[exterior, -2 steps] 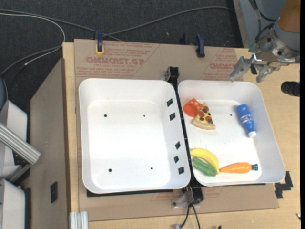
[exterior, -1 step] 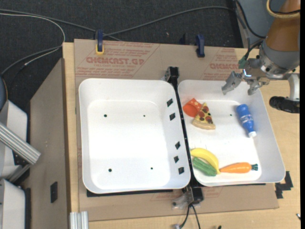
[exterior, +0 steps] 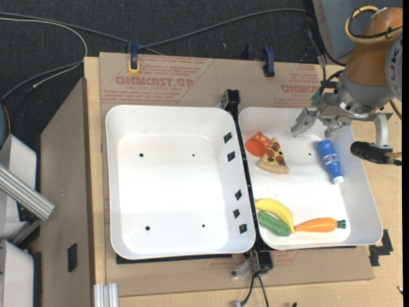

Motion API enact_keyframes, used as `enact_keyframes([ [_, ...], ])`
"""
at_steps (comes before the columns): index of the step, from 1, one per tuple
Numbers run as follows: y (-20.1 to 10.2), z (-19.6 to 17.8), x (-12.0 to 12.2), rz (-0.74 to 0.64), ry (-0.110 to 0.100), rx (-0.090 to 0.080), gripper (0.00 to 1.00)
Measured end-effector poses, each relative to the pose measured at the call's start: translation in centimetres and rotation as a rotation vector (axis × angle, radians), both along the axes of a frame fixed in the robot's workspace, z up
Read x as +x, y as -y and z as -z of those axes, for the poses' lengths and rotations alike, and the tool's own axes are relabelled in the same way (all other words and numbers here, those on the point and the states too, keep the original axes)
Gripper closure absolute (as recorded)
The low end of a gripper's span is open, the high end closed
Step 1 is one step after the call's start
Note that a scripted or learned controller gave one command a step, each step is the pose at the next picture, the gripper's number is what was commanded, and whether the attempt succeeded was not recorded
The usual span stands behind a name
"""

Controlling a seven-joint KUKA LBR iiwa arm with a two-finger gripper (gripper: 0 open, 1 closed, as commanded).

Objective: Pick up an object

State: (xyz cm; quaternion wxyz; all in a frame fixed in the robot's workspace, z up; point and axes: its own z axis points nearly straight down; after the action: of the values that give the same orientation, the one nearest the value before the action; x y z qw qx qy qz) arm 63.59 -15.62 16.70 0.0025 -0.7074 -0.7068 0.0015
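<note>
My gripper [exterior: 317, 126] hangs over far edge of right bin [exterior: 364, 235], fingers spread apart, nothing between them. Nearest candidate: blue bottle [exterior: 328, 159], just beside and toward near side of my fingertips, long axis running far-to-near, cap end nearer camera. Pizza slice toy [exterior: 273, 158] lies further left. Judgement: short move toward bottle, close across its narrow width.

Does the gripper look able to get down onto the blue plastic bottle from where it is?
Probably yes: the gripper hovers just beside the blue plastic bottle, which lies alone with nothing over it.
</note>
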Motion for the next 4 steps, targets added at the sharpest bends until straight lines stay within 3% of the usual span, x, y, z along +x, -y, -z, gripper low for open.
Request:
enact_keyframes([
  [1,-0.7,5.3,0.7,-0.002,-0.001,0.001,0.0],
  [2,-0.7,3.7,0.9,-0.002,0.007,-0.001,1.0],
  [4,-1.4,-4.8,0.5,-0.003,0.012,-0.002,1.0],
])
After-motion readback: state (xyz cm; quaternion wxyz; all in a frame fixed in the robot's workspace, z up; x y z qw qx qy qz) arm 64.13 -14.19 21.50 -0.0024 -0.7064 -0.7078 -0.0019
